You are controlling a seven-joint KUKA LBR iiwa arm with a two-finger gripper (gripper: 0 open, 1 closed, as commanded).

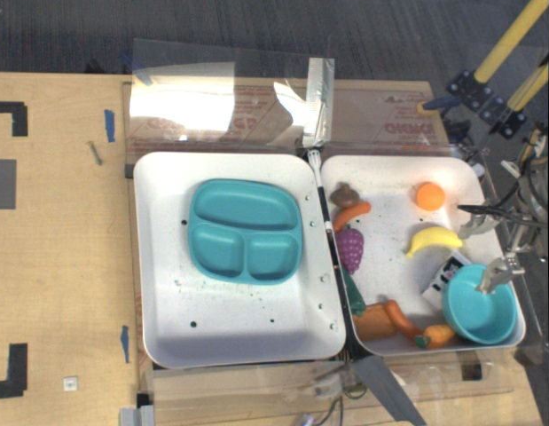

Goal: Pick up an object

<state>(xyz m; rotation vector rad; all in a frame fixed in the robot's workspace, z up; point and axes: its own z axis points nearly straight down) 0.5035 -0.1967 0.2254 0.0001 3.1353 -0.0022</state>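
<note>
Here, teal bowl (479, 304) beneath gripper (498, 273).

The 2 white bins (159, 238) sit side by side on the wooden bench (52, 238), with yellow poles (513, 29) at the upper right.

The gripper (488, 251) is reaching in from the right edge of the camera view, with most of the arm behind it lying out of frame. Its two thin, silvery fingers (476, 226) are pointing toward the left and slightly downward. They are standing well apart, one toward the far side and one toward the near side, with a wide gap between their tips. A dark cable (487, 209) is running along above the farther finger.
</note>
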